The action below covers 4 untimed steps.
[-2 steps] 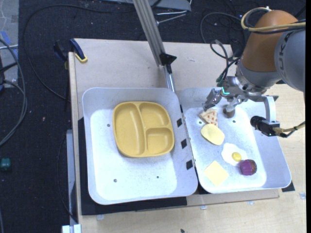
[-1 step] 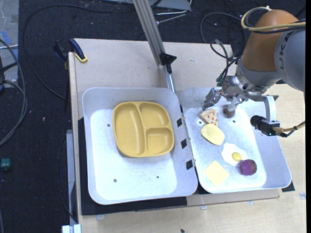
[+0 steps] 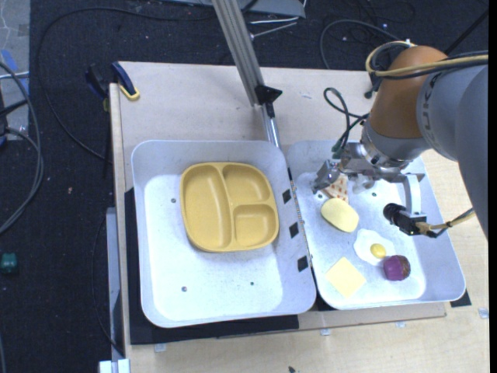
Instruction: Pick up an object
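The gripper (image 3: pixel 332 179) hangs low at the right bin's (image 3: pixel 446 282) ten o'clock corner, fingers closed on a pizza slice (image 3: pixel 337 186). Just at five o'clock from it lies a yellow potato-like lump (image 3: pixel 340 214); further on — a fried egg (image 3: pixel 373 248), a purple plum (image 3: pixel 397 268) and a cheese square (image 3: pixel 345 277). The left bin (image 3: pixel 155 208) holds a yellow divided tray (image 3: pixel 230 207).

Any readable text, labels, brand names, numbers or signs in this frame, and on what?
None can be read.
The yellow tray, both white bins and the food items bear no print.
The arm shows no legible marking.
The black tabs between the bins are too small to tell.
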Available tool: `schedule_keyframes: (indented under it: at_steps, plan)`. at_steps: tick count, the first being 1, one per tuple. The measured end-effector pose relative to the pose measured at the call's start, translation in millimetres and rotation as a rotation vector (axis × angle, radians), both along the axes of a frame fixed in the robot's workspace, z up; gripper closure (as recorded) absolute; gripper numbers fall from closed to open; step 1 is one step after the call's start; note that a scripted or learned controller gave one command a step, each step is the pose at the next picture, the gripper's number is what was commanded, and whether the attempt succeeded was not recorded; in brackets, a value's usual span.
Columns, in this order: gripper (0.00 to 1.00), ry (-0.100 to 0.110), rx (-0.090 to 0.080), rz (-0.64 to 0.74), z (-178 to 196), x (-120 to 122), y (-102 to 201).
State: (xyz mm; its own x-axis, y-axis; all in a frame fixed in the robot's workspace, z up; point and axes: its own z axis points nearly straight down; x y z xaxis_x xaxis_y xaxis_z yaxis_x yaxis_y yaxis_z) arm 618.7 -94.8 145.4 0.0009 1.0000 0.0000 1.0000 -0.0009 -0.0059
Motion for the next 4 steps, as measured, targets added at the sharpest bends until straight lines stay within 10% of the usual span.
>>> schedule_keyframes:
  at_steps: [1, 2, 4]
  plan:
    - [0.0, -0.017, -0.008, 0.0, -44.7, 3.8, -3.0]
    - [1.0, -0.035, -0.012, -0.002, -28.3, 8.0, -4.6]
    - [1.0, -0.013, -0.002, 0.001, 61.3, 8.7, -12.1]
